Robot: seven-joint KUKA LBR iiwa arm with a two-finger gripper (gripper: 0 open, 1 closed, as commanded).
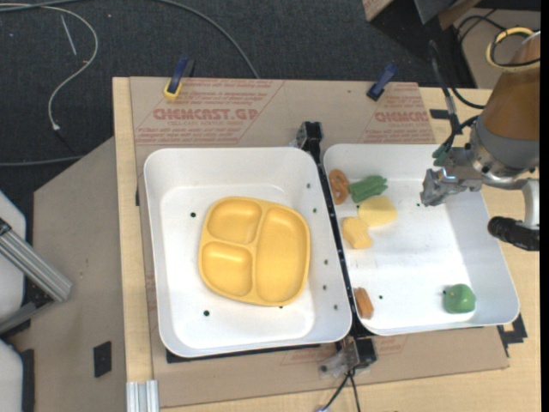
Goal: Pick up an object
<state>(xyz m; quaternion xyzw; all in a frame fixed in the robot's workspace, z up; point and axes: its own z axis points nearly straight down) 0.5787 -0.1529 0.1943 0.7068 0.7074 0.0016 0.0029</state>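
The left white plastic bin [163,230] holds a yellow three-compartment plate [255,251]. In the right white bin [489,269], an orange ring [339,186], green pepper-shaped toy [368,187] and two pale yellow pieces [367,221] cluster at the far left. A green round toy [459,299] lies near right. The gripper [435,187] hovers above the far side; its finger state cannot be determined.
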